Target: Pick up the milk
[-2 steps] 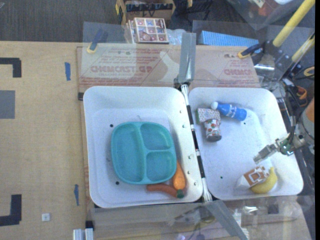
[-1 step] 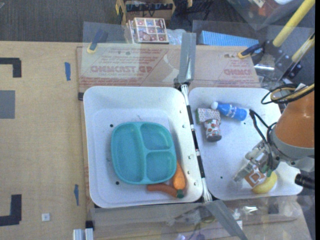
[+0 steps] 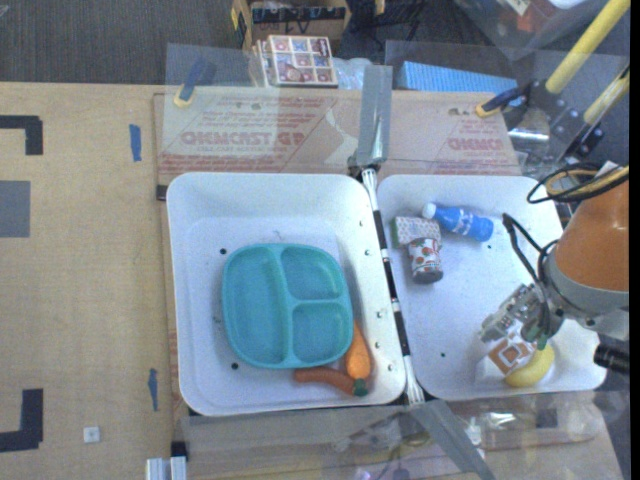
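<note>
Camera view, right bin: the shallow white plastic bin on the right is holding a blue plastic bottle with a white cap lying on its side near the far wall, with a small grey-patterned box lying just beside it on the left.
Camera view, can: a small red-and-white printed can is standing or tilting just in front of the grey box; which of the two, I cannot tell.
Camera view, milk: the small white milk carton with orange markings is lying near the front edge of the right bin, touching a yellow plastic lemon-shaped fruit at its near side.
Camera view, arm: the grey arm with the orange band is reaching in from the right over the right bin.
Camera view, gripper: the two-finger metal gripper is hanging directly above the milk carton; whether it is released or clenched, I cannot tell.
Camera view, left bin: the shallow white plastic bin on the left is carrying a teal three-compartment plastic plate.
Camera view, carrot: an orange plastic carrot is lying at the plate's near right corner, beside a reddish-brown sausage-shaped toy.
</note>
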Action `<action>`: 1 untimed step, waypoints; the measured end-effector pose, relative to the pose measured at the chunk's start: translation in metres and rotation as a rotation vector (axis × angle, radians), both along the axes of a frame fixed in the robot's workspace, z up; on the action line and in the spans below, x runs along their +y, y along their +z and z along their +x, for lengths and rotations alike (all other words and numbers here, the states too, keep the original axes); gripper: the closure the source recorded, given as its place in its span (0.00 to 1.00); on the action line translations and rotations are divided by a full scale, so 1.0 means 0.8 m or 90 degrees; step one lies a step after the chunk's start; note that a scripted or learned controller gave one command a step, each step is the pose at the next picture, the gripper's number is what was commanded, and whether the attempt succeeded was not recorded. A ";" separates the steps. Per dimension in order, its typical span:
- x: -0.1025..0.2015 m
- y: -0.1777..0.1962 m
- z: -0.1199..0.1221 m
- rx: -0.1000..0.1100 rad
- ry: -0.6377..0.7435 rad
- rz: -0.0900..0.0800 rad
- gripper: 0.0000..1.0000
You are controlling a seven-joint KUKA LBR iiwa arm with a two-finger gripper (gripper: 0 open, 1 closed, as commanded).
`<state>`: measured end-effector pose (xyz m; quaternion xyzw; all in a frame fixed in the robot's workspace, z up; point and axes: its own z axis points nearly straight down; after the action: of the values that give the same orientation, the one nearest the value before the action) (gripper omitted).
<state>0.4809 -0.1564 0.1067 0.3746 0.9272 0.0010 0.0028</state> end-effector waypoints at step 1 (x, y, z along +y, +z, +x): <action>0.057 0.068 0.000 0.001 -0.055 0.000 1.00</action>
<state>0.4806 -0.1107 0.1615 0.4144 0.9101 0.0003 0.0022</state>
